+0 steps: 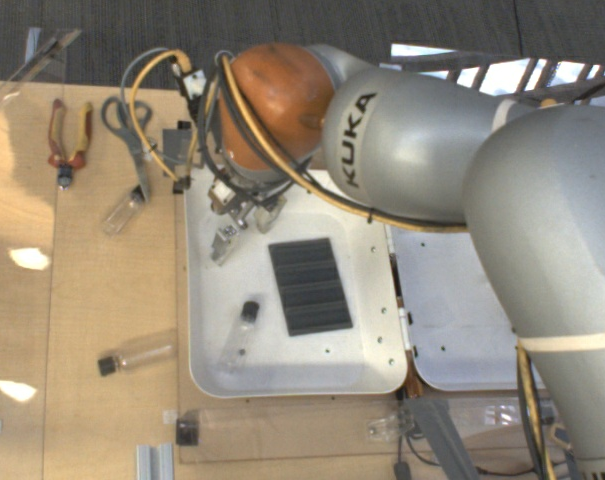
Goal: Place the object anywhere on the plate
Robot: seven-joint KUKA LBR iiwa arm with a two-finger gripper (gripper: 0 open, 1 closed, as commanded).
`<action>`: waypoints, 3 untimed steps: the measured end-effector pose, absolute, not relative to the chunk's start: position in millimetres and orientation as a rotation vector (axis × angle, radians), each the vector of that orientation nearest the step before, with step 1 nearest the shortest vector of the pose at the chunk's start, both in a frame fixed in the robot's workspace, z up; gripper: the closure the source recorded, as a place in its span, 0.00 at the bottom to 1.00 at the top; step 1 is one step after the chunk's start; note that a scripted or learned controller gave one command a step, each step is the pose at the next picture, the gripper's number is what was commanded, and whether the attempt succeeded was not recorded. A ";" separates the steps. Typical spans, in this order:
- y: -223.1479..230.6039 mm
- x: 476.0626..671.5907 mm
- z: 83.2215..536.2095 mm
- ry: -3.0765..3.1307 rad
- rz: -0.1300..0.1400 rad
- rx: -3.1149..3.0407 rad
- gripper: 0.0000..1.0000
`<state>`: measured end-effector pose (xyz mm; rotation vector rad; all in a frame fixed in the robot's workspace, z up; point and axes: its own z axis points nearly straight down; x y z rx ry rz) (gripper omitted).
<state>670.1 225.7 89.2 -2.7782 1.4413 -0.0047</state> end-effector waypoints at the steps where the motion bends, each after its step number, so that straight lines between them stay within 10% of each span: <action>1: 228.2 671.7 103.2 1.443 -0.006 -2.765 1.00; 2: 237.5 601.3 92.1 1.193 -0.014 -2.892 1.00; 3: 236.4 669.0 207.7 0.898 -0.005 -3.001 1.00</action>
